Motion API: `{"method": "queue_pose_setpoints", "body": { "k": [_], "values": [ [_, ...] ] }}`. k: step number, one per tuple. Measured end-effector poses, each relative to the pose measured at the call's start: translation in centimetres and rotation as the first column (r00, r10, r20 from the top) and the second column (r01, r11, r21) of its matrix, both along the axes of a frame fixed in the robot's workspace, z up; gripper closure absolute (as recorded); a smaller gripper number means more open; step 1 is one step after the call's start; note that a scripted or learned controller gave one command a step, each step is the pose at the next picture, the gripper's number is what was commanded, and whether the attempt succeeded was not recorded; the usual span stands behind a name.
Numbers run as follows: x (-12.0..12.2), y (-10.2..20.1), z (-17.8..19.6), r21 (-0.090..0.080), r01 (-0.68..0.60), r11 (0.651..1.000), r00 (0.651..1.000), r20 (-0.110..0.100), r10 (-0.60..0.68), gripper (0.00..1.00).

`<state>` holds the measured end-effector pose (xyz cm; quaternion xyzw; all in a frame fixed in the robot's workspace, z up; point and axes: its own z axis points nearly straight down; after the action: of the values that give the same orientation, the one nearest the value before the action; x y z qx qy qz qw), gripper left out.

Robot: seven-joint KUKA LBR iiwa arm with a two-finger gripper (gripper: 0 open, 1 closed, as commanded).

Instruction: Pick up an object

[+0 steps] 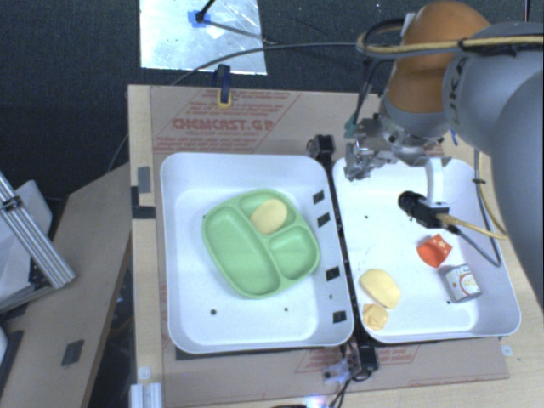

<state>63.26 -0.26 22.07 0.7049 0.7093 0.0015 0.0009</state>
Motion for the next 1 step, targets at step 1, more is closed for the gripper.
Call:
{"method": "queue_pose_setpoints", "body": {
  "k": [1],
  "values": [
    [0.75,4.15,0.35,0.0,0.001,1.0,1.0,0.0,-0.001,1.0]
  ]
}}
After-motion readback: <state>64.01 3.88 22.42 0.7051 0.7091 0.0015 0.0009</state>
